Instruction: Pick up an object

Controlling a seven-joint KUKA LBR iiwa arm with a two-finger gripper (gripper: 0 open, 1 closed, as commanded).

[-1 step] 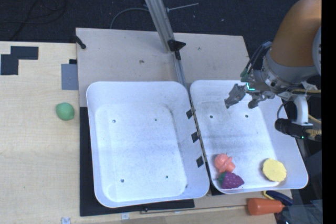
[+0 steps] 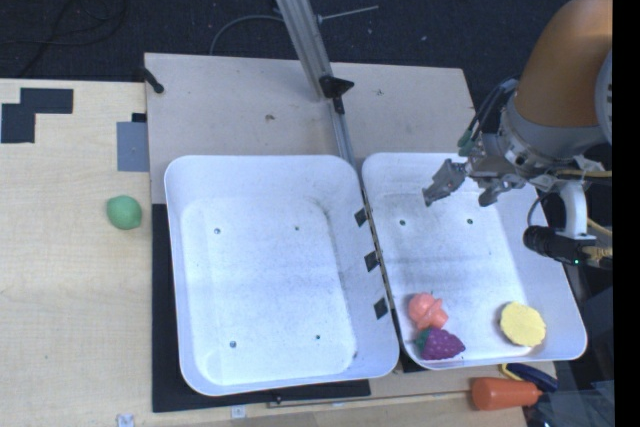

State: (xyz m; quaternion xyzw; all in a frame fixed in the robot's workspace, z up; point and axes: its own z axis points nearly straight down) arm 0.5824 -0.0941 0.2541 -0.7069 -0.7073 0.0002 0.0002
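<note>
The right bin (image 2: 470, 245) holds three toys along its near edge: an orange-pink piece (image 2: 428, 309), a purple grape bunch (image 2: 440, 344) and a yellow round piece (image 2: 523, 324). My gripper (image 2: 465, 188) hangs over the far part of this bin, well above and behind the toys. Its two dark fingers are spread apart with nothing between them. The orange-banded arm reaches in from the right.
The left bin (image 2: 265, 275) lies beside the right one. A green ball (image 2: 124, 212) rests on the wooden bench at left. An orange object (image 2: 503, 393) lies outside the right bin's near edge. A metal rail (image 2: 305, 25) slants behind the bins.
</note>
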